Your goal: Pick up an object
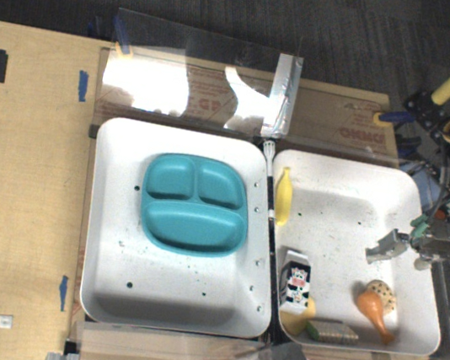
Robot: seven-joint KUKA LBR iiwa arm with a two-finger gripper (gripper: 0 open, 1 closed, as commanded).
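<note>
White plastic makes up both shallow bins, set side by side on the tabletop (19,183). Inside the left bin (98,273) lies a teal divided plate (195,204), flat and roughly central. Within the right bin (352,188) sit several small things — a yellow banana-shaped piece (283,195) tight against the left wall, a small cow-print carton (296,285) lower down the same wall, a flat dark grey bar (332,330) along the near wall, and an orange, speckled toy (376,305) toward the near right corner.

Over the right bin's right side hangs the gripper (391,245), low near the rim and above the orange toy, apart from it. Whether it is apart or together I cannot tell — the shape is blurred and partly masked by the wrist. Nothing can be seen clamped in it.
</note>
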